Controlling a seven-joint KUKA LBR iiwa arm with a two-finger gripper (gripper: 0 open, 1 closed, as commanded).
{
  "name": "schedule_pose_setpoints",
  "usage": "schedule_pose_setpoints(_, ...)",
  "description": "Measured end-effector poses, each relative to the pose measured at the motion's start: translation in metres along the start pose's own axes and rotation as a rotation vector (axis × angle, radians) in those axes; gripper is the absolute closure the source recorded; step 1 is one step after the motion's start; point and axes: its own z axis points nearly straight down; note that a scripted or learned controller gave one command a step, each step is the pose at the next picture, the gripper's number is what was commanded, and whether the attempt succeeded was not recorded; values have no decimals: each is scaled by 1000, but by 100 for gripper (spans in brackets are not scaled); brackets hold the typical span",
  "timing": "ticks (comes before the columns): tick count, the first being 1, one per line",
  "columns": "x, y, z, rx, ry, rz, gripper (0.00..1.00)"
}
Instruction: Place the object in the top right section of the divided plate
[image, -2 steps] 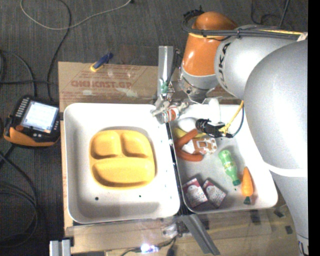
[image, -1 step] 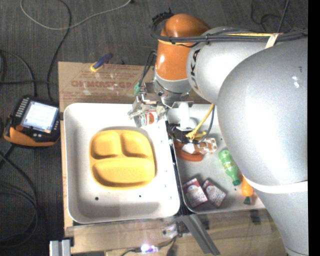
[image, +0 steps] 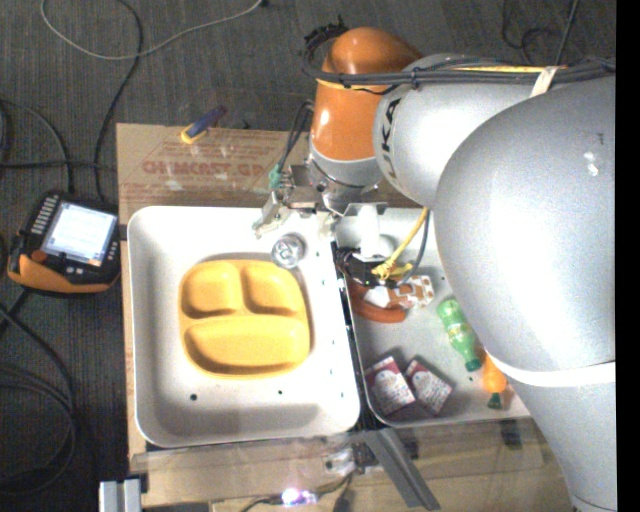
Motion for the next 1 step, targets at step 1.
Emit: schedule_pose_setpoints(1, 38, -79, 69, -1, 1, 140, 0)
